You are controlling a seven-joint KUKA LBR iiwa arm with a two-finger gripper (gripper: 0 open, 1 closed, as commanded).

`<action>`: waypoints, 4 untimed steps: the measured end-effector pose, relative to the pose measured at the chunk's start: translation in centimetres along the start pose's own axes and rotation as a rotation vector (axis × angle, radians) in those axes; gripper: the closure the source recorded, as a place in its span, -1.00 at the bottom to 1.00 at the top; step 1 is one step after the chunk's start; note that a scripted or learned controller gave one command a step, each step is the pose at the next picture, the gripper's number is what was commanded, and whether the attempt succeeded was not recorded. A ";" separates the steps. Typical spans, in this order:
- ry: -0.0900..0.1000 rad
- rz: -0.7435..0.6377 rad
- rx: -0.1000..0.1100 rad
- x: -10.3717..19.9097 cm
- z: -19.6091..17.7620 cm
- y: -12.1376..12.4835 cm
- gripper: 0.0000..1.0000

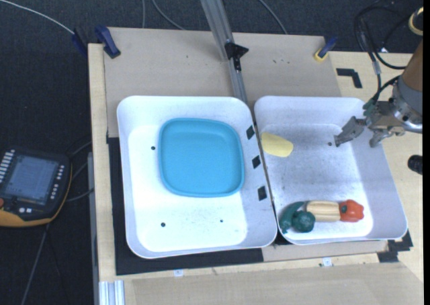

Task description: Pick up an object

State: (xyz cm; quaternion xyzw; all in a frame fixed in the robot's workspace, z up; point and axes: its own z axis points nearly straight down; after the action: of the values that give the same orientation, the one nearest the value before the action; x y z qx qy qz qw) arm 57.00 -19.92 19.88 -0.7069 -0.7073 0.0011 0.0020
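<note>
My gripper (pixel 361 136) hangs over the right bin's (pixel 316 176) far right part, its two dark fingers spread open with nothing between them. A pale yellow piece (pixel 277 144) lies at that bin's left wall, well to the gripper's left. Along the near edge of the same bin lie a dark green vegetable (pixel 297 219), a tan bread-like roll (pixel 323 211) and a red tomato-like piece (pixel 351 210), side by side, below the gripper.
The left bin (pixel 134 183) holds a square blue plate (pixel 201 156). A metal pole (pixel 216 11) slants across the bench from the top to the gap between the bins. Blue and yellow clamps sit at the bench's far corners. A teach pendant (pixel 30 186) lies on the floor at left.
</note>
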 end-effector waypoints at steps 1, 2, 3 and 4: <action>0.000 0.000 0.000 0.0 6.0 0.6 -1.00; 0.000 0.000 -0.001 0.0 10.5 0.5 -1.00; -0.002 0.000 -0.007 0.0 9.2 0.7 1.00; -0.003 0.001 -0.010 -0.9 3.3 0.6 1.00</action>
State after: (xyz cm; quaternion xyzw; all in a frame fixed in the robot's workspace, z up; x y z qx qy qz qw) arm 57.55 -20.79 16.56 -0.7072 -0.7071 -0.0013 -0.0026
